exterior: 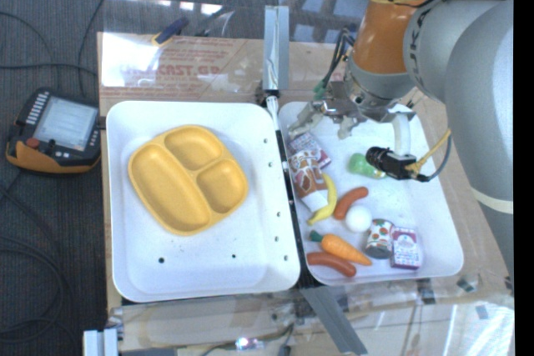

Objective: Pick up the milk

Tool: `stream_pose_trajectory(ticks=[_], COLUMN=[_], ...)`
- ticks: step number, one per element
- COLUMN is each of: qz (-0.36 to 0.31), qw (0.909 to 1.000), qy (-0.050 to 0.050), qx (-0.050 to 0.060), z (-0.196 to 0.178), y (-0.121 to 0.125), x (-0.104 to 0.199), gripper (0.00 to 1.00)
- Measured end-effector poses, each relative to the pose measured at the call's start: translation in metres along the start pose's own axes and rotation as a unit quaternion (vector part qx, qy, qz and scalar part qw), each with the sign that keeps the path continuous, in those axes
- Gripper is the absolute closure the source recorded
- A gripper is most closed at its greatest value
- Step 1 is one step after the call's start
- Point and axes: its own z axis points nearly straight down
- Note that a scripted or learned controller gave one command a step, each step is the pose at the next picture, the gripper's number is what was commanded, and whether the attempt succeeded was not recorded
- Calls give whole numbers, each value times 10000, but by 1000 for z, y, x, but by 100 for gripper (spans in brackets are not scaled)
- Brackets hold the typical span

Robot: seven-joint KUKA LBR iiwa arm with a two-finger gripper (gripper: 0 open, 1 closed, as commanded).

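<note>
The big grey arm (467,71) comes in from 3 o'clock and hangs over the right bin (434,188). The left bin (133,263) has a yellow plate (188,177) with three parts in it. The gripper (338,117) is over the right bin's 11 o'clock corner. It is hard to see, so one cannot tell if it is spread or pressed together, and nothing can be seen in it. The milk (405,248) looks to be the small red and white carton at 5 o'clock in the right bin, well away from the gripper. It sits just beside a little can (380,238), which is at its 9 o'clock. The carton is likely light and a bit stiff, with smooth sides that could slip. Its flat sides look like the best place to grab it. The side next to the can is tight, so the 12 and 6 o'clock sides seem safer. A squeeze that is too hard might dent it.
</note>
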Motion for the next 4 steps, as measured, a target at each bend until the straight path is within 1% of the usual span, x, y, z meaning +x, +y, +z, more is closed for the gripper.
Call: stream_pose_trajectory(ticks=[1, 2, 4], qz=[-776, -1044, -1047], qw=[9970, 9945, 9945], qy=[4, -1, 6], qx=[6, 0, -2], z=[0, 0, 0], y=[-36, -44, -44], x=[33, 9, 9], gripper=[0, 0, 0])
